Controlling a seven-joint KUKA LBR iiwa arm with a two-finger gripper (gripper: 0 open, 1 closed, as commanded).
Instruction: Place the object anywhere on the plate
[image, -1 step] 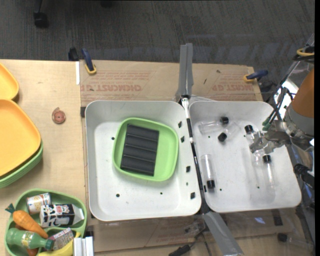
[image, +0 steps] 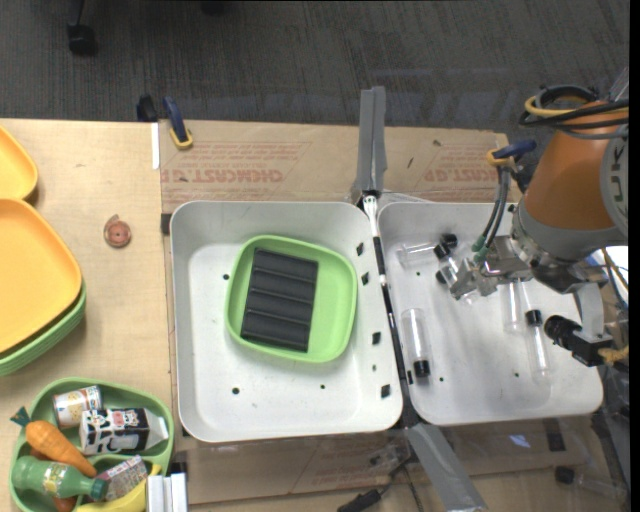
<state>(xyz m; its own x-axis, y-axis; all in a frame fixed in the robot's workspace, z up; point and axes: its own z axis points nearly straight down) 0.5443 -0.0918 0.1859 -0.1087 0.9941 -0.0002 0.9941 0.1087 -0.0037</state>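
Arm (image: 570, 190) low over right bin (image: 480, 400)

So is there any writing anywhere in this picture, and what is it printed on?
"CHEMCAST", in red, upside down as seen here, repeated on the cardboard sheet behind the two white bins.
The labels on the small can and the black and white carton in the green bowl: too small and blurred to read.

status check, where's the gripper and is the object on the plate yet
Gripper low over the right bin. Dark ribbed block lies flat on the green plate in the left bin. Clear tubes loose in the right bin.
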